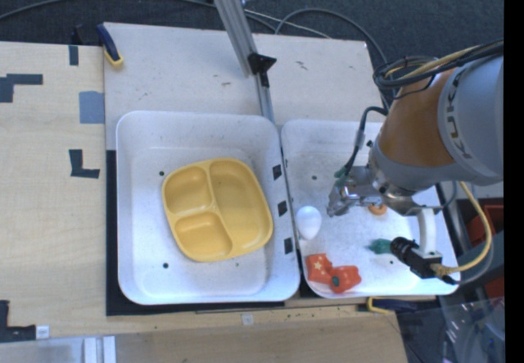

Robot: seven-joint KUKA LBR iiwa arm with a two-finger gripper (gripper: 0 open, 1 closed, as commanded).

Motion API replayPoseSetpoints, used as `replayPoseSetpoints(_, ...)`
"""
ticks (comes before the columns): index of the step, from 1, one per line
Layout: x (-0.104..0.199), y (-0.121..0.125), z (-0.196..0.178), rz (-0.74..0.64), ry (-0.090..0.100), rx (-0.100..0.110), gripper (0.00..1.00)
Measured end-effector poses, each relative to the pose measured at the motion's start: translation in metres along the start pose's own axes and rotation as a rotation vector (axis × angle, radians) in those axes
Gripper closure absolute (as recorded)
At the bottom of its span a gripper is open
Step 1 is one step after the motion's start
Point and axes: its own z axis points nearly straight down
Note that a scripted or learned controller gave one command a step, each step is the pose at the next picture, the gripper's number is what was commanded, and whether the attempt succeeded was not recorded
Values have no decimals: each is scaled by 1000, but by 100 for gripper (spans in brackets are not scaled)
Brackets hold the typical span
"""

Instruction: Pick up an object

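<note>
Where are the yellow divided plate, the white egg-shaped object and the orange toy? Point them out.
yellow divided plate (217, 210): camera view, on its central divider.
white egg-shaped object (309, 222): camera view, on its rounded top.
orange toy (332, 273): camera view, on its middle.

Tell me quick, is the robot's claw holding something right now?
Gripper: over the right bin, near the white object; whether it is open, closed or holding something cannot be told.
</note>
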Motion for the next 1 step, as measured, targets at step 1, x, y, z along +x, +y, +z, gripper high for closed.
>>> replayPoseSetpoints(1,46,8,1,-1,0,0,100)
